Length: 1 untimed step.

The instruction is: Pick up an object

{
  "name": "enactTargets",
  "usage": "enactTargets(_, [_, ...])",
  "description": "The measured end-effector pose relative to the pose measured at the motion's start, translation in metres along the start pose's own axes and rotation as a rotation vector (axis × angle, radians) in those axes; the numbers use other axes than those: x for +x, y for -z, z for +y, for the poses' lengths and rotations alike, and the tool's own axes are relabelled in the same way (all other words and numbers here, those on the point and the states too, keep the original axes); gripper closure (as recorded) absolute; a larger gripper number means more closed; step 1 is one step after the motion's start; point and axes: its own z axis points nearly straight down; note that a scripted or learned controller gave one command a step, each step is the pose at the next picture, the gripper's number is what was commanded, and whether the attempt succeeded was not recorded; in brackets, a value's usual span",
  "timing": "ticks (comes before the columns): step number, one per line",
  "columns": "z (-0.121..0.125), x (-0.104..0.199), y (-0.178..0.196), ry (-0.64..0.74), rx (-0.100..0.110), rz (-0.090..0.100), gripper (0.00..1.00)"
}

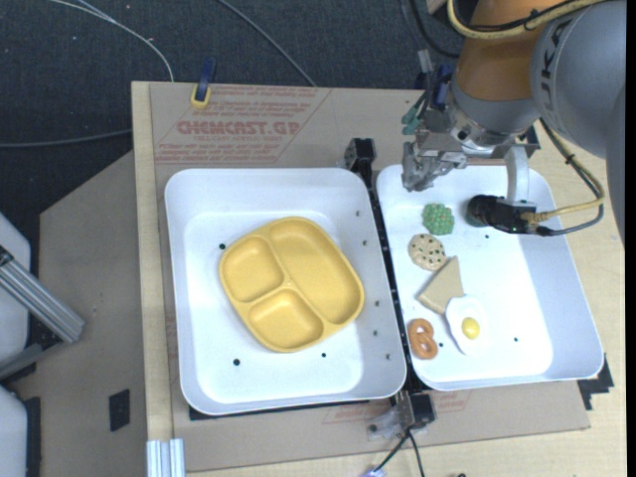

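My gripper (421, 175) hangs over the far left corner of the right bin (556, 296), open with nothing between its fingers. Just in front of it lies a green broccoli-like piece (437, 218). Toward the near edge follow a chocolate-chip cookie (427, 251), a tan bread wedge (441, 287), a fried egg (466, 323) and a small pretzel (422, 338). All of them lie along the bin's left side, apart from the gripper.
The left bin (189, 266) holds a yellow divided plate (290, 282). A black part with a yellow cable (497, 213) hangs from the arm over the right bin's far middle. The arm's orange band (497, 58) fills the upper right. The right bin's right half is bare white floor.
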Motion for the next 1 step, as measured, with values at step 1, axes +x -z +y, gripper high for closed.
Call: enactTargets(1, [-0.0004, 0.0512, 0.0063, 0.0, -0.005, 0.0, 1.0])
